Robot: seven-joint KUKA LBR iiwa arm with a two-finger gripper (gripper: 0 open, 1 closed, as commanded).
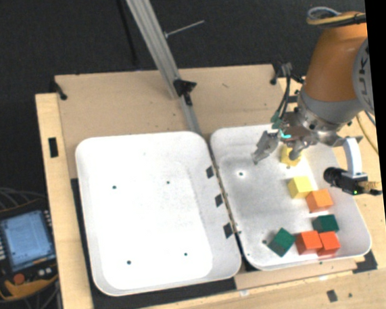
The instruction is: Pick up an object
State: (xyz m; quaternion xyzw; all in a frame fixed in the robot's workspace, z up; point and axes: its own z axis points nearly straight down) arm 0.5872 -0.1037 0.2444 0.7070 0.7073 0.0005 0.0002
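A yellow block (291, 154) sits in the upper right part of the frame, partly hidden. Below it lies a second yellow block (299, 186), and just beside that, lower right, an orange block (319, 200). Toward the lower right corner, a dark green block (325, 223) rests above two touching orange-red blocks (317, 241). Left of these, a green block (281, 242) lies turned at an angle.

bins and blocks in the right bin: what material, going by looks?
Bins: probably moulded plastic, white with a faintly speckled matte surface; rounded corners and a shallow rolled rim suggest it. Blocks: solid, flat-coloured cubes in yellow, orange and green with crisp edges and no shine, so painted wood or foam; the view can't settle which. Bench: tan, flat, unpainted, likely plywood or fibreboard.
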